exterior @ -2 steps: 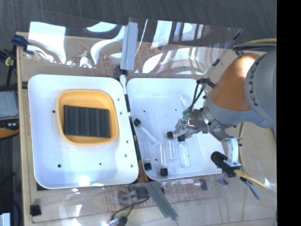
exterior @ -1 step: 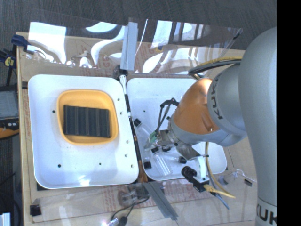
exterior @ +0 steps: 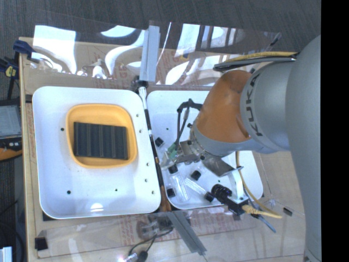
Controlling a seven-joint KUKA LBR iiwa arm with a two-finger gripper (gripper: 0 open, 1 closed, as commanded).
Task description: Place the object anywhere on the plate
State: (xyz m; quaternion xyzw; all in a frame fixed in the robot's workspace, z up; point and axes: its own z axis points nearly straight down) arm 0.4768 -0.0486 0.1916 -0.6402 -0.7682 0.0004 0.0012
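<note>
Several small black plastic pieces (exterior: 194, 174) and a pale translucent piece (exterior: 192, 186) lie loose at the near end of the right-hand shallow white bin (exterior: 163, 105), and your object is most likely one of these. Which one the hand is after is not clear at this resolution.

Judge them as light, stiff and probably slick: they should lift with almost no effort, but they could skid on the smooth bin floor or pop out of a poor pinch. Take one across its narrower sides, close to its middle, and pick a piece lying apart from its neighbours so that you do not nudge two at once.

Just beyond them the hand (exterior: 177, 156) is low in the same bin, near the wall shared with the other bin. It is pointed down among the pieces. Its own body hides its tips, so you cannot tell whether it is spread or pressed together, nor whether it holds anything.

Behind it the orange band (exterior: 223, 113) and the bulky grey arm (exterior: 272, 108) reach in from the right, bent steeply down over the bin's far half.

Across the dividing wall, the yellow rounded plastic plate (exterior: 98, 113) with a dark ridged rectangular insert (exterior: 101, 141) rests in the left-hand white bin (exterior: 49, 173), well apart from the pieces.
</note>
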